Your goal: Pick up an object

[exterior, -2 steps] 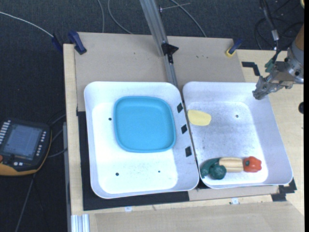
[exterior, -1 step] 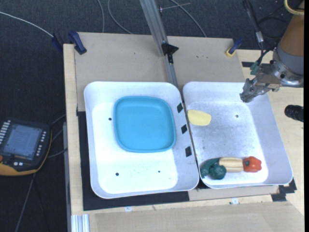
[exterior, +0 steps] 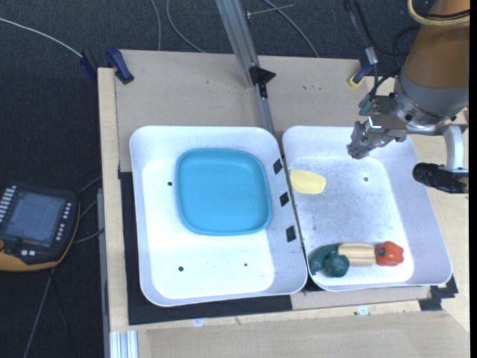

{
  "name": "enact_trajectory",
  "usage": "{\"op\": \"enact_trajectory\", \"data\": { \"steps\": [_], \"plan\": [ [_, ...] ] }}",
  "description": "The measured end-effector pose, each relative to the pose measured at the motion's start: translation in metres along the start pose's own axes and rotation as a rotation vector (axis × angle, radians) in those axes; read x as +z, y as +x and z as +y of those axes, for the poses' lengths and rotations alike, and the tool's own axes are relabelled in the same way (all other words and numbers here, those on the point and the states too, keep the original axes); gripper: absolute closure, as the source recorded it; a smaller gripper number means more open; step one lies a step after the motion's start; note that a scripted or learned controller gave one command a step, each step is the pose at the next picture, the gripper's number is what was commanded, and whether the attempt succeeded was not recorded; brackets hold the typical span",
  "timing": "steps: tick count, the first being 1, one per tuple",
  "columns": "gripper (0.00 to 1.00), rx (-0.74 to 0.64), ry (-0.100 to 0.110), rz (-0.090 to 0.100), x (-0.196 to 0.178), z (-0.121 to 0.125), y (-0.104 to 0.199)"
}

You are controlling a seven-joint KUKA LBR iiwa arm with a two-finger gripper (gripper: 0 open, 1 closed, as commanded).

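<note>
The right bin (exterior: 417,200) holds a pale yellow piece (exterior: 307,181) near its upper left wall. Along its front edge lie a dark green object (exterior: 329,262), a tan cylinder (exterior: 357,254) and a red object (exterior: 388,253), side by side. My gripper (exterior: 361,145) hangs over the bin's upper part, right of the yellow piece and well above the front row. Nothing shows between its tips.
The left bin (exterior: 149,222) carries a light blue square plate (exterior: 222,191). A metal pole (exterior: 240,32) slants down to the gap between the bins. Blue clamps (exterior: 118,64) grip the board's back corners. A handheld pendant (exterior: 33,222) lies on the floor at left.
</note>
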State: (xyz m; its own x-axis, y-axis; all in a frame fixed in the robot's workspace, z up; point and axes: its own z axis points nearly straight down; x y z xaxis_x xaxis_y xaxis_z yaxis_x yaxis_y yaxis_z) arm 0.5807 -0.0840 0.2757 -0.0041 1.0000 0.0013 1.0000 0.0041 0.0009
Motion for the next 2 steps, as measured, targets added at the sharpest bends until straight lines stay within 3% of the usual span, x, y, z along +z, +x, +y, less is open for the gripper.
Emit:
{"op": "enact_trajectory", "data": {
  "steps": [2],
  "plan": [
    [1.00,-0.001,0.001,0.000,0.022,-0.013,0.098]
  ]
}}
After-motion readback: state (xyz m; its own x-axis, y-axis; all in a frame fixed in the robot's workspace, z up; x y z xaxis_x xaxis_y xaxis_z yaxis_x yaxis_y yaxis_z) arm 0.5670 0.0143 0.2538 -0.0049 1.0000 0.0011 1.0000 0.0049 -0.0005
